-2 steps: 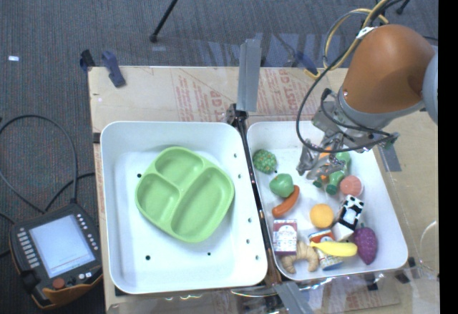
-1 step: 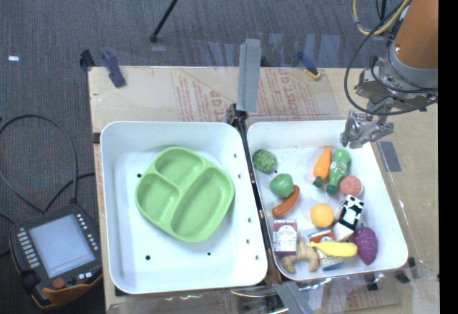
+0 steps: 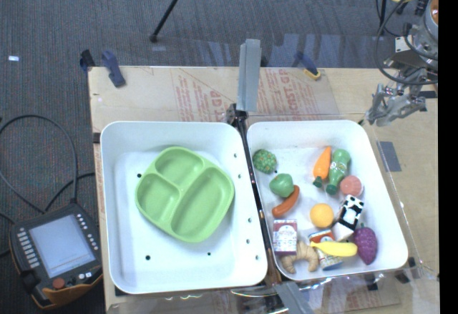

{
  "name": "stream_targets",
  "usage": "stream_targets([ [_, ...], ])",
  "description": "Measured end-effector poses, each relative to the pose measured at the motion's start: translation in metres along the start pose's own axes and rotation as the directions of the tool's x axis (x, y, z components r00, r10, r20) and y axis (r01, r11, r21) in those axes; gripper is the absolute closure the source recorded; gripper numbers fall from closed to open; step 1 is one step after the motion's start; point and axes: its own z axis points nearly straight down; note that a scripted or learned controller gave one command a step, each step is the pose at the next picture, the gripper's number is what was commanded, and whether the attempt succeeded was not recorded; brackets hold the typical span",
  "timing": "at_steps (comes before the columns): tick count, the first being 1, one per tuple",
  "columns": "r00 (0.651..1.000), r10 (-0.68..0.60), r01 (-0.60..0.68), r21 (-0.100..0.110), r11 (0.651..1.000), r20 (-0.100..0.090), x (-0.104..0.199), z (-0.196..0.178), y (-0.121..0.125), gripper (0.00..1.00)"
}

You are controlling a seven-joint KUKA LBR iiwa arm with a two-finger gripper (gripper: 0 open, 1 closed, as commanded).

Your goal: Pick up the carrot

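gripper (image 3: pixel 390 106) well apart from carrot (image 3: pixel 323 164), outside right bin (image 3: pixel 379 155)

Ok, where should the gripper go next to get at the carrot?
Probably move the gripper left and toward the camera, over the carrot. The gripper sits outside the right bin, beyond its far right corner, and the carrot lies in the bin's far part, touching a green bottle.

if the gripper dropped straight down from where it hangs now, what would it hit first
Likely bare bench just outside the right white bin's far corner, not the orange carrot. The two-finger gripper hangs beyond that rim, though depth is uncertain.
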Motion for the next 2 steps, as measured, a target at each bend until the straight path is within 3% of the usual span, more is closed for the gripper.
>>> stream_targets([
  [1,1.0,-0.024,0.024,-0.007,1.0,-0.001,0.045,-0.028,0.001,1.0],
  [2,0.975,-0.221,0.221,-0.015,0.975,0.004,0.046,0.024,-0.037,1.0],
])
